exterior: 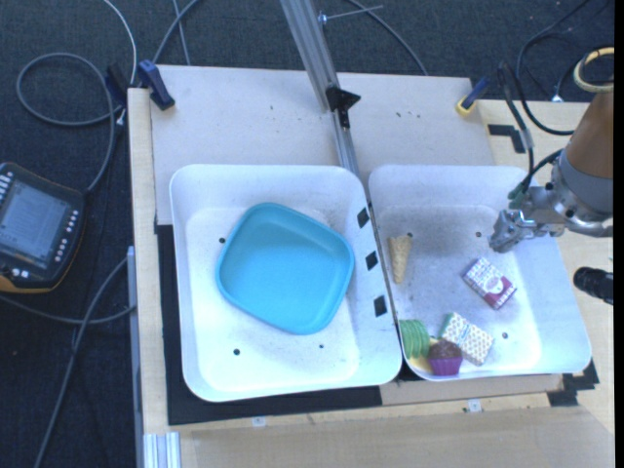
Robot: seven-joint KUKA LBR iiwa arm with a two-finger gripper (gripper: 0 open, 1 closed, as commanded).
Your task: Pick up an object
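My gripper [509, 232] hangs over the right bin [546, 354], near its right side, above and slightly right of a small red and white packet [488, 282]. Nothing shows between the fingers. A pale yellow cone-shaped piece [400, 257] lies at the bin's left side. At the front of the bin sit a green item [415, 335], a purple item [446, 358] and a checkered white packet [469, 337], close together.
The left bin [195, 213] holds a light blue square plate [284, 266]. A metal pole [310, 42] slants down to the divide between the bins. Cables and a teach pendant [34, 224] lie off the bench at left.
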